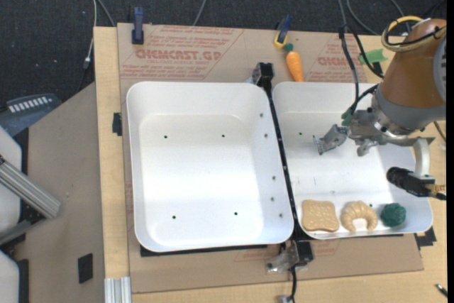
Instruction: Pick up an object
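My gripper (347, 144) hangs over the middle of the right bin (305, 106), its two grey fingers spread open with nothing between them. Along that bin's front wall lie three objects in a row: a tan toast slice (319, 216), a pale croissant (358, 216) and a dark green round object (394, 214). All three sit well in front of the gripper, apart from it. An orange carrot (294, 66) lies on the bench behind the right bin, outside it.
The left bin (142, 152) adjoins the right bin, with a black clamp (264, 73) at the back of the seam and another (298, 253) at its front. Blue clips (137, 23) sit at the bench's rear edge. Cables trail behind the bench.
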`<action>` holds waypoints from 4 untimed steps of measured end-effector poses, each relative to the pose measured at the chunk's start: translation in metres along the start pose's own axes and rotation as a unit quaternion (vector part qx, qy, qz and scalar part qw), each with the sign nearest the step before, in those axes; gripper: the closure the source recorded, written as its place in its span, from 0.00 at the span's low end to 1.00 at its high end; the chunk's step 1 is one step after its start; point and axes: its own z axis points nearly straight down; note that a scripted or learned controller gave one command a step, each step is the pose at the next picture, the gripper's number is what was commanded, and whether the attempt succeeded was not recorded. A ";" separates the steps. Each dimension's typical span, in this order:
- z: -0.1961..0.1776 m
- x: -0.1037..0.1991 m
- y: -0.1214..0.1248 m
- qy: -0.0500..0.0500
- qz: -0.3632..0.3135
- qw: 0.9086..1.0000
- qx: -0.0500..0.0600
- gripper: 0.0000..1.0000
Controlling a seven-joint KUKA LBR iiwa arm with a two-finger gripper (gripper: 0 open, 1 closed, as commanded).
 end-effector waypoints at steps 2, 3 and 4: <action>0.047 -0.003 -0.005 -0.001 -0.001 1.000 -0.003 1.00; -0.006 -0.013 -0.007 -0.001 0.000 1.000 -0.005 1.00; -0.049 -0.014 -0.002 -0.001 -0.001 1.000 -0.004 1.00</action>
